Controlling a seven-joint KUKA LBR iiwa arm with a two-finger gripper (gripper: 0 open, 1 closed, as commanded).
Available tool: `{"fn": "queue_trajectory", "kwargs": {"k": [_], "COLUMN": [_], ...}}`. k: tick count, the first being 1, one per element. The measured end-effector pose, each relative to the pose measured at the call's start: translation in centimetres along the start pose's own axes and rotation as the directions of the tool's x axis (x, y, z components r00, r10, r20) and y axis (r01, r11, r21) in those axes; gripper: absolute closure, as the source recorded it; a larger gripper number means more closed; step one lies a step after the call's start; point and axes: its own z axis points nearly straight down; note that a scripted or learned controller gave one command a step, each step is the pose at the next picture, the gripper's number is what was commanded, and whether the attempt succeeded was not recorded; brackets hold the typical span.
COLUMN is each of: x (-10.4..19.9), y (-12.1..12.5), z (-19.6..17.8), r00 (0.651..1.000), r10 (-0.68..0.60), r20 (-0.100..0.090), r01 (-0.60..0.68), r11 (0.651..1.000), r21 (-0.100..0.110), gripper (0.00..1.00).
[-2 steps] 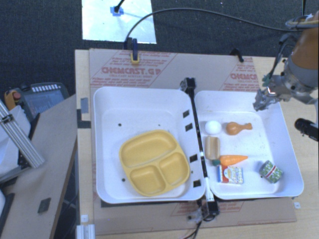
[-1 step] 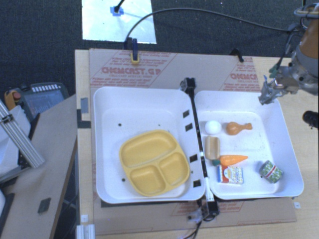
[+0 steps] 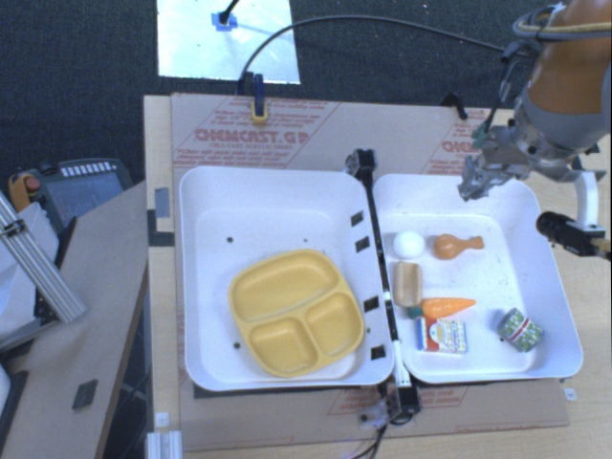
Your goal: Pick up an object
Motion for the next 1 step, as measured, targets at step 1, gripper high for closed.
{"fn": "queue_trajectory", "kwargs": {"k": [1], "x": [4.25], "y": [1.80], "z": [0.89], "r00": [1.000], "r10": [0.000], "r20": [0.000], "r01": [0.000], "r11": [1.000], "r21": [-0.001], "gripper": [1.00]}}
